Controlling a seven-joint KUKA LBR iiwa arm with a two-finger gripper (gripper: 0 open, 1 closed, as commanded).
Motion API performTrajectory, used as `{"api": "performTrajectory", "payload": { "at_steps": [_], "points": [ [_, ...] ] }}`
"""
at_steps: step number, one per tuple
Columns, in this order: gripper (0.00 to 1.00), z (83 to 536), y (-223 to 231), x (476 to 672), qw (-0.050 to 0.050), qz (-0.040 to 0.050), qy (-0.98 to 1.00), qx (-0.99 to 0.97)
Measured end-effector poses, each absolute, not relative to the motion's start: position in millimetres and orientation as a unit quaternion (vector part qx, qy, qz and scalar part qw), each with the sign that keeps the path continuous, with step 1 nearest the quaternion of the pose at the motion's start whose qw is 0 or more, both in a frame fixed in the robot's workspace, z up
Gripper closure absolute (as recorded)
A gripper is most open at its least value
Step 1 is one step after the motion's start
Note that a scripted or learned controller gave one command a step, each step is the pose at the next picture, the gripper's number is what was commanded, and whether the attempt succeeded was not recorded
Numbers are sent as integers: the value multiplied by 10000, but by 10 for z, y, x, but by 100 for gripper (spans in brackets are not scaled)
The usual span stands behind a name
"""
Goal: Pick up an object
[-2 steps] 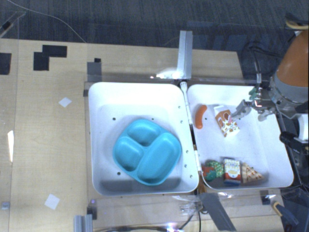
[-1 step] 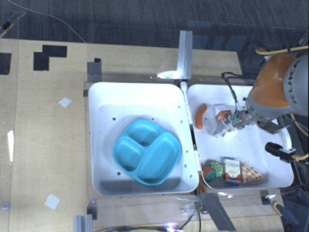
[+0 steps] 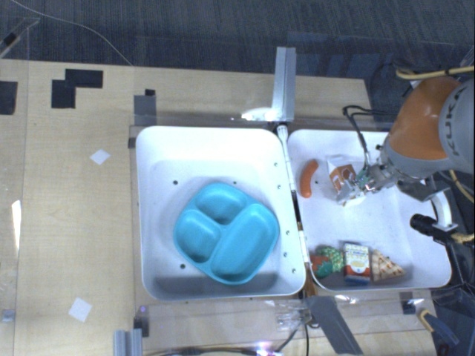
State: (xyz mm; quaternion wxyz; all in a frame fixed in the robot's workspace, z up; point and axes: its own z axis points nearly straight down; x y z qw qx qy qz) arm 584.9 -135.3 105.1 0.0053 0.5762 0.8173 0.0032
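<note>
Objects to pick: I count five loose things, all in the right bin (image 3: 423, 273).
Hot dog: one orange-red toy hot dog (image 3: 306, 178), lying upright along the right bin's left wall, near the top.
Packet: one clear crinkly packet with a brown-and-orange print (image 3: 341, 177), just right of the hot dog; my gripper is at its right edge.
Green item: one small green and red thing (image 3: 327, 261) at the bin's lower left corner; too small for me to name.
Carton: one small box with a blue, yellow and red label (image 3: 357, 261), touching the green item on its right.
Pizza slice: one tan, speckled wedge that looks like a toy pizza slice (image 3: 386, 265), touching the carton's right side.
Gripper: one gripper (image 3: 364, 180), low over the right bin beside the packet. I cannot tell from my view whether it is spread or closed, or whether it has the packet.
Arm: one grey arm with the orange band (image 3: 419, 124) coming in from the right, over the right bin's upper right corner.
Bins: two white bins side by side; the left bin (image 3: 159, 162) carries the plate.
Plate: one blue divided plate (image 3: 226, 232), three compartments, sitting in the lower middle of the left bin.
Bench: pale wood (image 3: 67, 221) with several black squares (image 3: 74, 86) at upper left.
</note>
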Motion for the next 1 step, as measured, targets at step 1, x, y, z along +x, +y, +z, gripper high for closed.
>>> {"api": "performTrajectory", "payload": {
  "at_steps": [1],
  "points": [
    [100,1866,-575,6441,28,21,8119,5838]
  ]
}}
